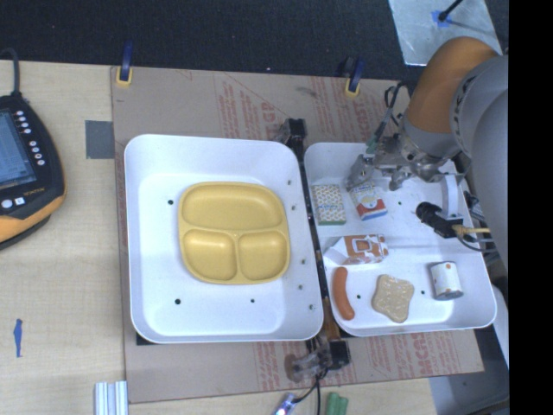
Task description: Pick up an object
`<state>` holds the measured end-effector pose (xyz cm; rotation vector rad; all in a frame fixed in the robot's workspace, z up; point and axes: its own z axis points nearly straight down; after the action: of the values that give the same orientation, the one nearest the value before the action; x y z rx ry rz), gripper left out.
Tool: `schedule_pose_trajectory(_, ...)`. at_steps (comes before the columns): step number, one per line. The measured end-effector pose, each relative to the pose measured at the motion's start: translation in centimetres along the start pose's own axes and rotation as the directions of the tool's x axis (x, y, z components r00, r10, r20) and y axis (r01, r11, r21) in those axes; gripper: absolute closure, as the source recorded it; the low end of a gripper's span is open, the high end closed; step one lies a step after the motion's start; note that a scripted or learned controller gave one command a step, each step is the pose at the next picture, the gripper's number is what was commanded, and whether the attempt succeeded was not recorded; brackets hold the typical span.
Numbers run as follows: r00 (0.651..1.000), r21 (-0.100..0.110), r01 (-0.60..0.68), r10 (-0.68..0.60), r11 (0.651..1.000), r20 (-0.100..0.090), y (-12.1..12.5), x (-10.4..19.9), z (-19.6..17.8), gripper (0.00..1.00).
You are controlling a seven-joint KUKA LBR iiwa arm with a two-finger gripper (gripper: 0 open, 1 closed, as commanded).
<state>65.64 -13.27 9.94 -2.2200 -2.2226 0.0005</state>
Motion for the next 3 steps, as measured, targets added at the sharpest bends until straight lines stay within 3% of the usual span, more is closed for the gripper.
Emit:
schedule_pose_trajectory(1, 1.0, 0.003, 0.003, -0.003, 1.0, -0.001, 0.0, 3.2, 0.7, 0.0)
schedule_pose_trajectory(2, 1.0, 0.001, 0.001, -0.001, 1.0, -0.001, 0.0, 0.9, -5.1, 0.0)
schedule_pose_trajectory(3, 1.0, -0.01, 0.001, -0.001, 1.0, 0.005, -3.2, 2.2, 0.2, 0.0)
